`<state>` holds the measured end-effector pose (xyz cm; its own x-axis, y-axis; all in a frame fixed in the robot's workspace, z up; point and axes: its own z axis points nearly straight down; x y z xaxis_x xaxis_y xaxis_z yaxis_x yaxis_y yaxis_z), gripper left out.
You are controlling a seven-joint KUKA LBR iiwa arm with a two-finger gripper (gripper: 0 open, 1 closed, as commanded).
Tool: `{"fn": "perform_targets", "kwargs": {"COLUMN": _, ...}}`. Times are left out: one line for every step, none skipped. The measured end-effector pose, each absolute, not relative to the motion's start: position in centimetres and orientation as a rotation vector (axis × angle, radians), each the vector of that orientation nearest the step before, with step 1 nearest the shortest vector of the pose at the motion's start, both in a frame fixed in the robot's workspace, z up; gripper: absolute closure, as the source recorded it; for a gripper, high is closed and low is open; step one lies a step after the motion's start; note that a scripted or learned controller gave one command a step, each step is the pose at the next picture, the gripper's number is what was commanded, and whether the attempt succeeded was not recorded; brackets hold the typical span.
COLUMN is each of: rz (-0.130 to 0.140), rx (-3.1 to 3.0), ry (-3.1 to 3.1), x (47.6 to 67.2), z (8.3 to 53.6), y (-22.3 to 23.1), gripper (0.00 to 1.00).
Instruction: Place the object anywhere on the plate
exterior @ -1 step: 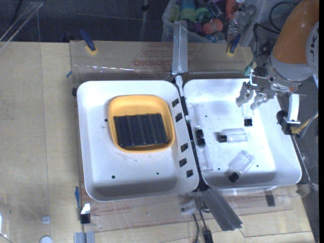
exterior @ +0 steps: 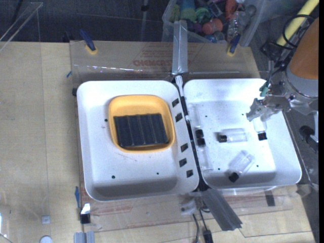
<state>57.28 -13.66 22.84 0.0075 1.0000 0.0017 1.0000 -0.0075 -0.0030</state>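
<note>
Yellow plate (exterior: 116, 107) w/ dark ridged insert, left bin; two clear vials (exterior: 232, 135), black caps, right bin.

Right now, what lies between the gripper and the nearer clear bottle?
In the camera view, bare white bin floor separates the gripper from the clear bottle.

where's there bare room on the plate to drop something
On the yellow plate, a dark ridged block fills the middle; bare rim runs along the top and left. The two clear bottles lie in the right bin, below the claw.
</note>
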Motion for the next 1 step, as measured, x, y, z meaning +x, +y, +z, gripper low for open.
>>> {"fn": "perform_targets", "kwargs": {"rz": 0.001, "rx": -2.228, "ry": -2.210, "x": 57.28, "z": 22.85, "y": -13.70, "gripper": 0.00}}
